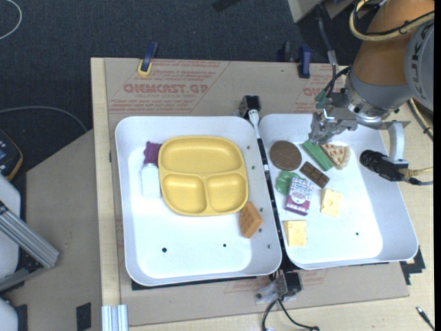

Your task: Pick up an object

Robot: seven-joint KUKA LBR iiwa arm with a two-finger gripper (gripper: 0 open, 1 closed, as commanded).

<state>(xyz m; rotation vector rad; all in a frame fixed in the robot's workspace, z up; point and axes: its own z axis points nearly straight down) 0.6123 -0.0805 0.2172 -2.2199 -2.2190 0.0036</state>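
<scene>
Camera view: the tool [322, 138] is positioned low in the right bin [386, 243], at its far side, directly over a green bar [317, 155] lying beside a toast slice [337, 155] and a brown disc [285, 155]. Whether anything is gripped cannot be told. A yellow divided tray [203, 174] is located in the left bin [200, 261].

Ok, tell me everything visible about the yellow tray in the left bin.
The yellow tray is a rounded, plastic-looking plate with three compartments: one wide one toward the back, two smaller ones in front. It lies flat and right side up in the left bin. A small brown block sits at its front right corner.
</scene>
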